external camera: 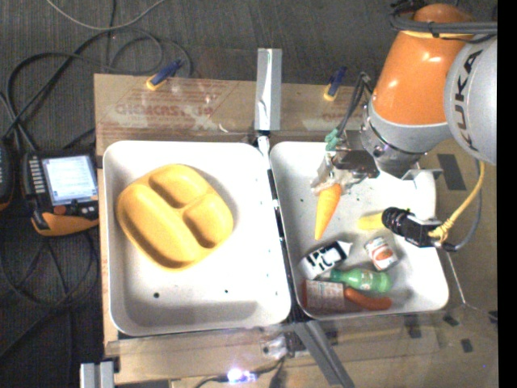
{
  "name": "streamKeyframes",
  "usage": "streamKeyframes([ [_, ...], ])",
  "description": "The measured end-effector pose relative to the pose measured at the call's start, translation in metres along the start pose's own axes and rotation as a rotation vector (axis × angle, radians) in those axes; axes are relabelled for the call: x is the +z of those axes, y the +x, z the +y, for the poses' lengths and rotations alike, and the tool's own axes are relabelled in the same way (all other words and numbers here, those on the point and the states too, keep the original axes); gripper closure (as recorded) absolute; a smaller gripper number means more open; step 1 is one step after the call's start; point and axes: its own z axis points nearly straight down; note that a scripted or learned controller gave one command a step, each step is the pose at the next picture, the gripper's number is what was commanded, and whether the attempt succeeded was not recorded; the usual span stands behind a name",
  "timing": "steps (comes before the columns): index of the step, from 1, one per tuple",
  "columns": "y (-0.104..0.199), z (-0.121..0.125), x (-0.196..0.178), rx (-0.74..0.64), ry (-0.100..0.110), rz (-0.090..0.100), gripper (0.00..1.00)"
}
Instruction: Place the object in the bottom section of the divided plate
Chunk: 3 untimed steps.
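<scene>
The two-finger gripper point(335, 174) is clamped on the orange plastic carrot point(325, 207), hanging point-down, well right of the yellow divided plate point(174, 214).

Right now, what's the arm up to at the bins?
The gripper is over the right bin with an orange carrot hanging point-down from its fingers, top end pinched. The yellow divided plate sits in the left bin, nothing in it yet. A green bottle, a small can and other items lie in the right bin.
</scene>
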Motion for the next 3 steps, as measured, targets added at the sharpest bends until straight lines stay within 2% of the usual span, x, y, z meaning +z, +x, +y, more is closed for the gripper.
streamKeyframes([
  [1, 0.077, -0.004, -0.012, -0.230, 0.001, 0.000, 1.00],
  [2, 0.052, 0.061, 0.042, -0.290, 0.001, -0.001, 1.00],
  [3, 0.119, 0.060, 0.094, -0.417, 0.002, 0.002, 1.00],
])
